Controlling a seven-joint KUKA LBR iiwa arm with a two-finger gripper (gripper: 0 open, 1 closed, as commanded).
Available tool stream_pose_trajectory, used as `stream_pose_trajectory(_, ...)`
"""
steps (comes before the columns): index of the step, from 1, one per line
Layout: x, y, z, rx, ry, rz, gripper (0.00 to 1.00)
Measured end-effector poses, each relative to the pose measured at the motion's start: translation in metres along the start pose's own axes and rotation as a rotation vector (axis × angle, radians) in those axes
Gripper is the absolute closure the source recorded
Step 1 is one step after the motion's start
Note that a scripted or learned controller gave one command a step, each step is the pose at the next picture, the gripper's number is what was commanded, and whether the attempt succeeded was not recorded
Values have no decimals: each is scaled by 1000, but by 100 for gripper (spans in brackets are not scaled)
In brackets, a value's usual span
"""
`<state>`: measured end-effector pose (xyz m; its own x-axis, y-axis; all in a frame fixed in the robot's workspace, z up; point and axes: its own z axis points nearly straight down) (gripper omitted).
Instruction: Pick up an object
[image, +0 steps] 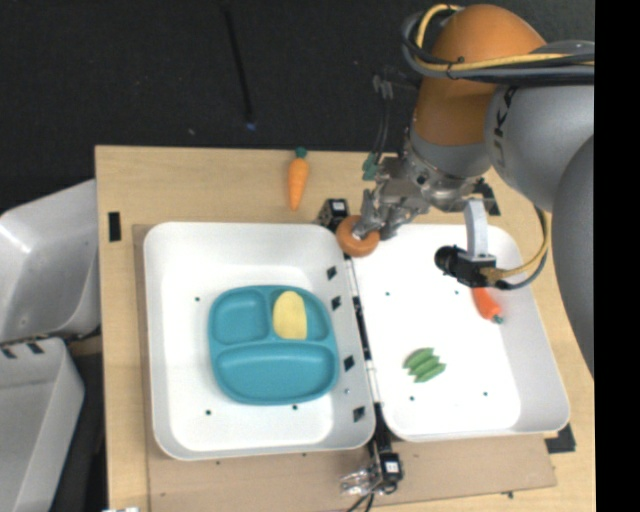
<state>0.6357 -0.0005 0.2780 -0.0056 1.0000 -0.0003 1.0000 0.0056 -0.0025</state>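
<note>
Gripper (372, 228) sits at the top-left corner of the right bin (530, 395), right over the seam between the two bins. An orange round piece (356, 240) is directly under the fingertips, at or on the bin rim; it looks pinched between the fingers, but the fingers are dark and bunched from this angle, so I cannot tell whether they grip it or just rest on it, nor how wide they stand. Nearby clutter: small black clip (333, 211) on the bench just left of the gripper, and a toy carrot (297, 178) lying on the wood beyond the left bin's far edge, apart from the gripper. A black fitting (463, 262) with a white strap hangs off the arm over the right bin, with a small orange-red piece (487, 304) just below it; cables loop around there. Right bin holds a green pea pod (424, 364) near the middle, well apart from the gripper. Left bin (165, 400) holds a blue divided plate (270, 345), with a yellow potato-like piece (290, 315) in its upper-right compartment; other compartments show bare blue.
</note>
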Motion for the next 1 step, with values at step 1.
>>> stream_pose_trajectory(1,47,-17,23,-1,0,1,100)
